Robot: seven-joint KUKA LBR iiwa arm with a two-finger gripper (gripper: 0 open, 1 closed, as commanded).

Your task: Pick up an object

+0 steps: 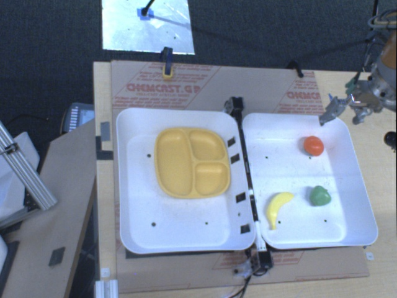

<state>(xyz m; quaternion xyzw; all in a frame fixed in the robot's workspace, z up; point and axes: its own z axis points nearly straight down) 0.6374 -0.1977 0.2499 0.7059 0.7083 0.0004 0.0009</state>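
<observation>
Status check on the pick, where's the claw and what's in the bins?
Claw open, above right bin's far corner, holding nothing. Tomato nearest; green piece and banana beyond. Nothing in the way.

Red print reading "CHEMCAST GP" is showing on the brown protective sheet [186, 82] lying under the two bins, at its far left part just beyond the left bin [133, 166]. The same red wording is repeating at the sheet's far right corner, beyond the right bin [356, 185], set at a slant and only partly legible. Smaller red lines beside it are staying too fine to read.
</observation>
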